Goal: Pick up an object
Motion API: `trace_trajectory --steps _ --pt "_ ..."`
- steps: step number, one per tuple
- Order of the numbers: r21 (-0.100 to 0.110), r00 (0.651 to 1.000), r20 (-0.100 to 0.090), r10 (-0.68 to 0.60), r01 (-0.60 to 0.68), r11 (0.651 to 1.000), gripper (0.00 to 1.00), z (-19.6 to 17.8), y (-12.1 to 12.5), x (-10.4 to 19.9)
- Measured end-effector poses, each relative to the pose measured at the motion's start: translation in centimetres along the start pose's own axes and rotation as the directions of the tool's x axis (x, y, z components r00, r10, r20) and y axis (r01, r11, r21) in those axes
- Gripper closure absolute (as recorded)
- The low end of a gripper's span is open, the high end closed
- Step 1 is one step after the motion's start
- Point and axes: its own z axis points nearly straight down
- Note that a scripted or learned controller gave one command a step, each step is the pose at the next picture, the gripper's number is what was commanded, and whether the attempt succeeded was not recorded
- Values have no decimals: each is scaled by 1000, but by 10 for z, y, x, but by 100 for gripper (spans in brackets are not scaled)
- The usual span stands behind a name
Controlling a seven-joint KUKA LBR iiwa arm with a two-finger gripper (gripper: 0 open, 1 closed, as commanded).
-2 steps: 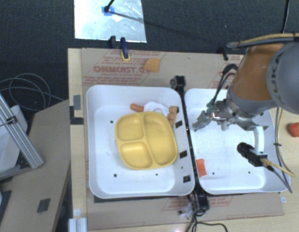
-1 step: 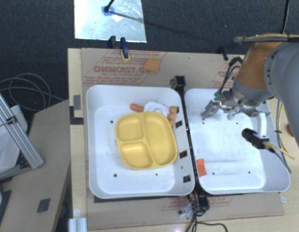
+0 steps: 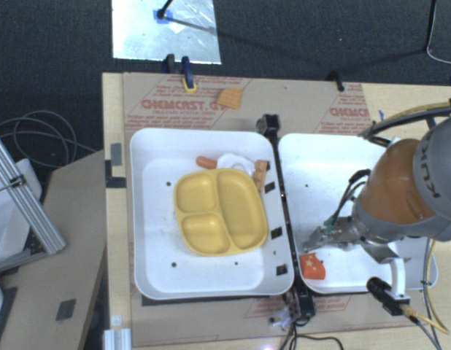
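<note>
I see the gripper (image 3: 329,233) low in the right bin (image 3: 320,155) — jaw state I cannot tell. A red object (image 3: 312,267) lies at its seven o'clock. Cardboard-topped bench (image 3: 298,97), dark carpet (image 3: 50,42) beyond.

the arm (image 3: 419,188) came in from the right edge, bent down over the right side of the bench. grey link at far right, w/ the orange band (image 3: 390,184) bulging just above the wrist. wrist angled down & to the left, cables looped along it. gripper (image 3: 322,238) sat low at the wrist's left end, pointing left; its tip was small & dark, hard to make out.
</note>
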Motion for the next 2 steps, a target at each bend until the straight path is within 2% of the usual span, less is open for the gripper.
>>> trace_trajectory --steps 1,2 --pt "-28 1000 8 -5 6 1000 0 -206 6 -35" --pt "-20 1000 1 -16 16 1000 0 -238 118 36"
